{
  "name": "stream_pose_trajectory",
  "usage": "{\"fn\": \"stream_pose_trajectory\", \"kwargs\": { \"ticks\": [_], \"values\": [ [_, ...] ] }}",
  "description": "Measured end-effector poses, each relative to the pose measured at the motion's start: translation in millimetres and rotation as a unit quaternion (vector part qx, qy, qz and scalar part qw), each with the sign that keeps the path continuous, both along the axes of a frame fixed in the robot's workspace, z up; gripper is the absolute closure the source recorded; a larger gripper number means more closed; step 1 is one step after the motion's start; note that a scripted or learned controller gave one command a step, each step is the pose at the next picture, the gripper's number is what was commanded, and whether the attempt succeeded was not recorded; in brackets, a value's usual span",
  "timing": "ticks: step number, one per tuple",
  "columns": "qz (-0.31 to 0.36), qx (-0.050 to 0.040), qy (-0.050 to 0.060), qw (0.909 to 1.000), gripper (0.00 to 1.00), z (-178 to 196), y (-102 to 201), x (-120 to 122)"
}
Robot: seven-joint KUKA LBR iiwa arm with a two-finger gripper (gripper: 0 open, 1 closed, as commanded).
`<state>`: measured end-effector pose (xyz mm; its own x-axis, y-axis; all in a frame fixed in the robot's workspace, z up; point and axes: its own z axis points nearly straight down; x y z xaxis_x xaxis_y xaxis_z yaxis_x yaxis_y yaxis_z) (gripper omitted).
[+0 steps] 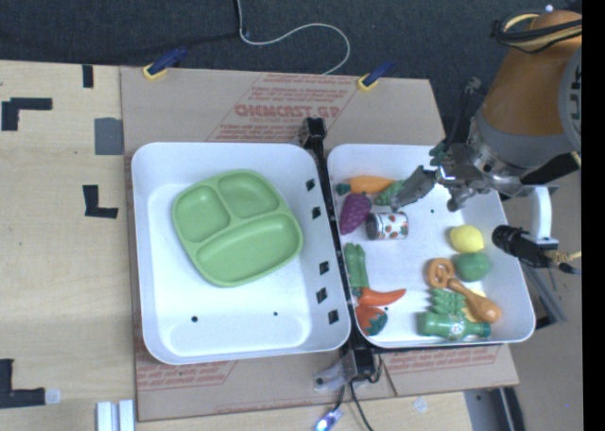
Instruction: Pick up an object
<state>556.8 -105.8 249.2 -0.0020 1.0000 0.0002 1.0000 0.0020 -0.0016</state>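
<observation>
My gripper (436, 193) hangs over the upper middle of the right bin (515, 301), open, with nothing between its fingers. Its left finger (409, 189) points down toward a small white and red can (389, 225) and a green leafy piece (390, 195) beside it. An orange carrot (369, 183) and purple grapes (354, 212) lie just left of the can. Below the gripper rest a yellow lemon (466, 237) and a green lime (474, 266).
The right bin also holds an orange scoop (458, 287), a green toy (454, 322), a red chili (382, 296) and a green pickle (355, 264). A green divided plate (238, 226) lies in the left bin (161, 325). Black clips run along the wall between the bins.
</observation>
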Motion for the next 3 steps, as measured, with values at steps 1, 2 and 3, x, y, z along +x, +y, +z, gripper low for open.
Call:
{"fn": "stream_pose_trajectory", "kwargs": {
  "ticks": [1,2,3],
  "values": [
    [0.005,0.0017,-0.006,1.0000,0.00,116.9,91.9,-47.1],
    [0.003,0.0011,-0.009,1.0000,0.00,260.7,125.0,-73.4],
    [0.002,0.0002,-0.002,1.0000,0.00,287.2,175.1,-72.9]
  ]
}}
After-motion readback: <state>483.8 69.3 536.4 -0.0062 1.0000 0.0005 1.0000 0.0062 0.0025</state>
